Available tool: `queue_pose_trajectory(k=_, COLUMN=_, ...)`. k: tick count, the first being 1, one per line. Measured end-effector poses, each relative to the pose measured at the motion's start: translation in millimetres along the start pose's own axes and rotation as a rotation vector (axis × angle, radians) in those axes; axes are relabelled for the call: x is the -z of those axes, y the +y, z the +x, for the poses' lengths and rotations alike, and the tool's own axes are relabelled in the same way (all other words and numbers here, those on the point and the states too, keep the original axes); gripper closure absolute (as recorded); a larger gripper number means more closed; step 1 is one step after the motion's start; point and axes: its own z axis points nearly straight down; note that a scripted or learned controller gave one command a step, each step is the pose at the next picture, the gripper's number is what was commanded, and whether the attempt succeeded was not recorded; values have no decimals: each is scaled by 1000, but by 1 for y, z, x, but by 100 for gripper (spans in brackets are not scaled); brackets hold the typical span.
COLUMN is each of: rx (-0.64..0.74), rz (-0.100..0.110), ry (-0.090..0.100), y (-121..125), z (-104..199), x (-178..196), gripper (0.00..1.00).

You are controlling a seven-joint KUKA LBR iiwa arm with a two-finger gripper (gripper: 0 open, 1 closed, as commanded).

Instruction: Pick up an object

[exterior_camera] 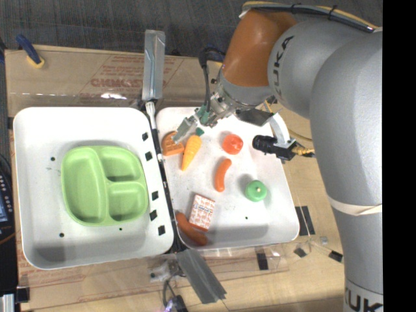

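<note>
Sausage (192,231) hugs right bin's (283,203) front-left edge.

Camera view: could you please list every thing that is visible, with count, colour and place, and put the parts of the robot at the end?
Bins: 2, white, side by side on the bench.
Divided plate: 1, light green, in the left bin.
Carrot: 1, orange and yellow, right bin, upper left.
Tomato-like ball: 1, orange-red, right bin, upper middle.
Sausage: 1, orange, right bin, centre.
Apple: 1, green, right bin, right side.
Small box: 1, white and orange, right bin, lower left.
Sausage-like piece: 1, brown-orange, at the right bin's lower left edge.
Arm: 1, grey with orange band, from the right.
Gripper: 1, above the carrot.
</note>
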Motion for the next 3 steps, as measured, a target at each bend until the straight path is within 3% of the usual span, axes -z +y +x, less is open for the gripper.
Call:
queue_pose_trajectory(k=1, rx=22, rz=6, ry=4, y=-45, z=-14, x=-90, gripper=0)
queue_pose_trajectory(k=2, rx=-352, rz=2, ry=1, y=-21, z=-80, x=-102, gripper=0)
queue_pose_trajectory(k=3, rx=-344, rz=3, ry=0, y=-19, z=-79, x=-91, gripper=100)
